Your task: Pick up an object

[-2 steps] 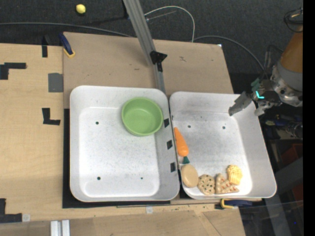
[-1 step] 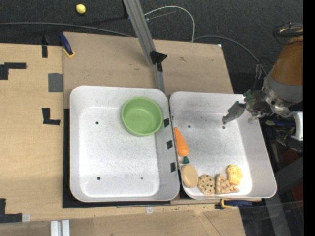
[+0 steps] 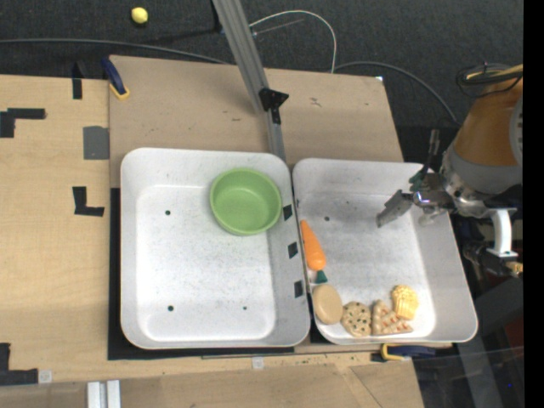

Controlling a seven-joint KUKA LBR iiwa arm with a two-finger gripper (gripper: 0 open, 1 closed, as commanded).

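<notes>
A toy carrot [image 3: 313, 246] lies along the left wall of the right bin [image 3: 374, 175]. At that bin's front sit a beige bun-like piece [image 3: 327, 303], a brown cookie [image 3: 356, 318], a pink waffle-like piece [image 3: 384, 320] and a yellow corn piece [image 3: 405, 301]. My gripper [image 3: 393, 210] hangs over the right bin's back right part, away from all of these, its dark fingers pointing left and down. Nothing shows between the fingers.
A green bowl [image 3: 246, 201] stands in the back right of the left bin [image 3: 144, 253]. A grey pole [image 3: 246, 53] slants down to the seam between the bins. A yellow ball [image 3: 139, 14] lies on the dark floor far back.
</notes>
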